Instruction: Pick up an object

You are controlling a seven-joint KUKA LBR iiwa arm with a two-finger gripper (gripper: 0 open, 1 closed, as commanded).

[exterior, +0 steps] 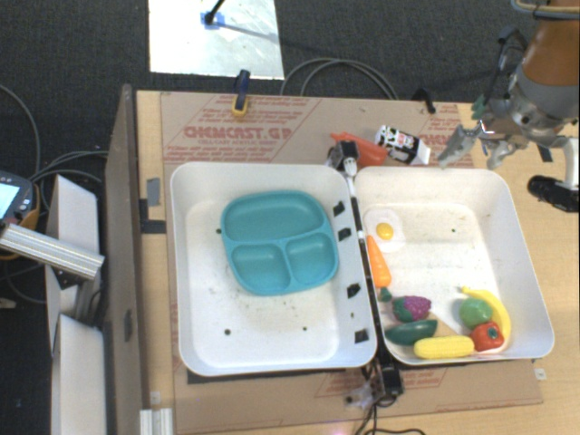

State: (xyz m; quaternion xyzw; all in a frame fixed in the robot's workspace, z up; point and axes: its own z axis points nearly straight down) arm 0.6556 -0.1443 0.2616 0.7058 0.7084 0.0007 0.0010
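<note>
Dark grey carpet floor [72, 25] w/ a shiny silver sheet [217, 30] lying on it (top centre). Black cables [340, 66] loop behind the tabletop [272, 120], which is cardboard-covered. Aluminium rail [50, 252] at left.

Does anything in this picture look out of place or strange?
Mostly no. The toy foods crowd the near right corner of the right bin, and the teal tray lies tilted in the left bin. One thing stands out: a small black-and-white object lies on the bench behind the bins.
</note>
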